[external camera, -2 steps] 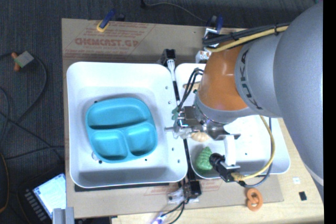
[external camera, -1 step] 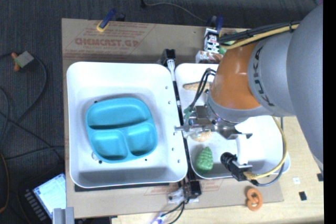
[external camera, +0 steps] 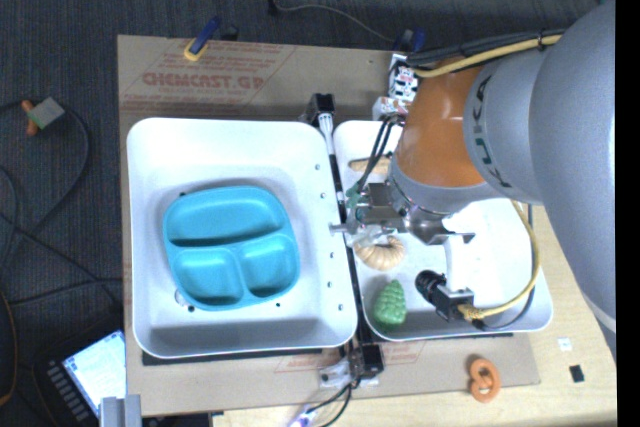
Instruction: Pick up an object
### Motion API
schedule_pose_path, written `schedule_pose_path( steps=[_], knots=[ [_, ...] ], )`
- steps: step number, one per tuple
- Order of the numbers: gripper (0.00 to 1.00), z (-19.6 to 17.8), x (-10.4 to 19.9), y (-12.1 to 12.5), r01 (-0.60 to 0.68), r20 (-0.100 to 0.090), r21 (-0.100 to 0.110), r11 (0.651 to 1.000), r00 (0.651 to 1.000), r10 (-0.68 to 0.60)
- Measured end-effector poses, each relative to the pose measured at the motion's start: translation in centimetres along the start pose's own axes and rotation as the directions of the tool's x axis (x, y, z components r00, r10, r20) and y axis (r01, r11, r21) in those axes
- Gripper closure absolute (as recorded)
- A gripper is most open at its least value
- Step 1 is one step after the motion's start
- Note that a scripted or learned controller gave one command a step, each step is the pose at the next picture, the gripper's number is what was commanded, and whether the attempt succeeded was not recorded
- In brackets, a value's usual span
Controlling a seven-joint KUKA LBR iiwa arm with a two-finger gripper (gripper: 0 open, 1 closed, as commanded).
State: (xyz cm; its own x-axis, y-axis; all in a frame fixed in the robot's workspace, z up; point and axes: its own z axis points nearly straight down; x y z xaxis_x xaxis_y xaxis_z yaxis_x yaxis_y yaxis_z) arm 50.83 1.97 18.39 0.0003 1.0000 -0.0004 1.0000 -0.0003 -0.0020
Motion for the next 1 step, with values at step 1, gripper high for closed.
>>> schedule_pose_path(
  steps=[1],
  knots=[
    [1.00,-0.01,-6.53,-2.51,-0.001,0.001,0.000,1.000,1.000,0.001]
  ],
)
